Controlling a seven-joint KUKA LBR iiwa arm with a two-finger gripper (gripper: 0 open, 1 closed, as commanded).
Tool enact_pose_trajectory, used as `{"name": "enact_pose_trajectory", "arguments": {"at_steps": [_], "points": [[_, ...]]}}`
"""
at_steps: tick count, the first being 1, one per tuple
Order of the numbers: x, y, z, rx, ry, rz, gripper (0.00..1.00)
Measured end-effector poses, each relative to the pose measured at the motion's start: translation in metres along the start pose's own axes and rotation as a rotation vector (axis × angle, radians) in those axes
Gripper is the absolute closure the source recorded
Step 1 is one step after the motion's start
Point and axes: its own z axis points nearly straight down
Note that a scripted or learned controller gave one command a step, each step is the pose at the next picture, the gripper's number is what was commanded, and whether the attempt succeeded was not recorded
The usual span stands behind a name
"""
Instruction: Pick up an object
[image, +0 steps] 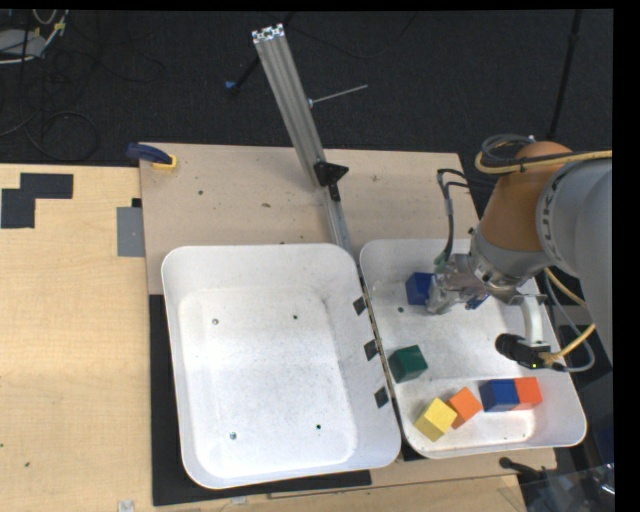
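Tool (440, 297) was down in the right bin (560, 425) right beside the blue block (418, 288), couldn't tell if it was clamped on anything, so nothing looked lifted yet.

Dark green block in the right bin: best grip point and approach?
Take the dark green block top-down across its left and right faces. It lies flat and alone mid-bin, the yellow cube and orange cube well clear. The divider wall beside it looks tight, so centre the claw carefully.
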Motion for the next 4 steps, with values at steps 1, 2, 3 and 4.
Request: {"name": "enact_pose_trajectory", "arguments": {"at_steps": [1,2,3,4], "points": [[-0.006,0.005,-0.062,-0.008,-0.003,0.000,1.00],[0.001,0.000,-0.110,-0.007,-0.002,-0.004,1.00],[0.008,-0.005,-0.165,-0.009,-0.002,-0.005,1.00],[0.008,-0.005,-0.174,-0.004,-0.002,-0.007,1.00]]}}
